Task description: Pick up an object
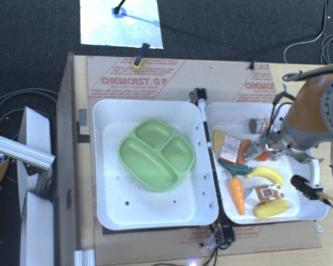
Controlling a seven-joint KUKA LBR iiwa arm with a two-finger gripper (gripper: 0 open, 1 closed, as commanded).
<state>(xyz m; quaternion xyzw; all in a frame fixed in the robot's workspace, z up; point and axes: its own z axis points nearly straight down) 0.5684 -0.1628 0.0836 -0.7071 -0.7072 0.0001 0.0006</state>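
Reaching in from the right over the right-hand white bin (pixel 308 212), the grey arm (pixel 316 112) with its orange band, claw (pixel 268 144) dipping low among the toy food near the bin's middle; impossible to tell whether spread or pressed together, the tips being lost in the clutter. Crowding the right bin: a red sausage-shaped piece (pixel 243 151) lying just left of the claw, a small card or packet with red print (pixel 230 146) touching its left side, a yellow wedge (pixel 218 139) beside that against the divider, a teal-green piece (pixel 235 168) just below, a yellow banana (pixel 268 174) curving under the claw, an orange carrot (pixel 237 195) pointing toward the near rim, a small brown-and-white box (pixel 268 193) between banana and a yellow corn cob (pixel 272 208) at the near edge, and a small can (pixel 259 126) lying near the far wall. Sitting alone in the left-hand white bin (pixel 114 209): a pale green divided plate (pixel 156 154) with three compartments, turned at a slant. Resting under both bins, a printed cardboard sheet (pixel 172 76) covering the tabletop. Trailing across the dark floor at left and upper right, loose cables (pixel 11 101). Nothing visibly lifted clear of the bin.
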